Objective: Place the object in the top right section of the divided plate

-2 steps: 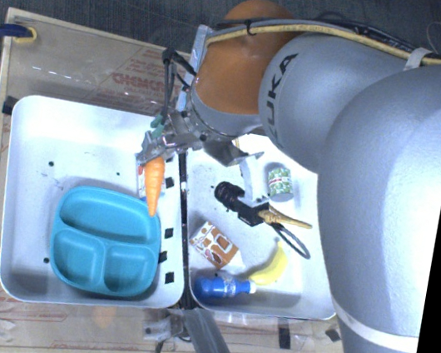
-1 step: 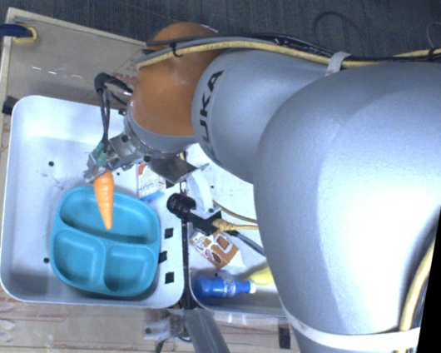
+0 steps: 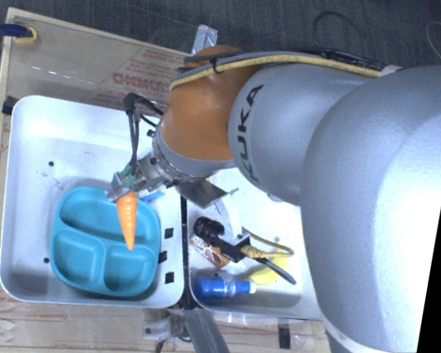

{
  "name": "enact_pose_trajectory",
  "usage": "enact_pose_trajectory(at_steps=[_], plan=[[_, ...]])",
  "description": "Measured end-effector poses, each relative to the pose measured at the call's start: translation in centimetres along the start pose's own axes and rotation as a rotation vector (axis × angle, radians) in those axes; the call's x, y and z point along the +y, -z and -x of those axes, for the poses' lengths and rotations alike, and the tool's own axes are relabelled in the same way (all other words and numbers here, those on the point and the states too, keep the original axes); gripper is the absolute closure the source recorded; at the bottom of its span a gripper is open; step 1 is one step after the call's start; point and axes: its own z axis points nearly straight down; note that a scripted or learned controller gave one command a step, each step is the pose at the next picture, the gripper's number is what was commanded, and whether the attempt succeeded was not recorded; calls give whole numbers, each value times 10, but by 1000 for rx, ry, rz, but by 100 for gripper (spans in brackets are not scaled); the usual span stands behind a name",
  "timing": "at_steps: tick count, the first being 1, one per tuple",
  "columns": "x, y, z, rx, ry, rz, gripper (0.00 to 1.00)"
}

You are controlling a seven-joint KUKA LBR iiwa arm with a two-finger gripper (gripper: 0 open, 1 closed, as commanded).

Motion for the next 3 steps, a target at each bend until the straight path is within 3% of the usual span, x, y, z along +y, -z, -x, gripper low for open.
enact_pose_trajectory(at_steps=[1,2,3], plan=[[66,-40,-63,-1,-59,-1,100],[-3,9,-11,0,-307,-3,100],[0,16,-16,-1,-236,-1,100]])
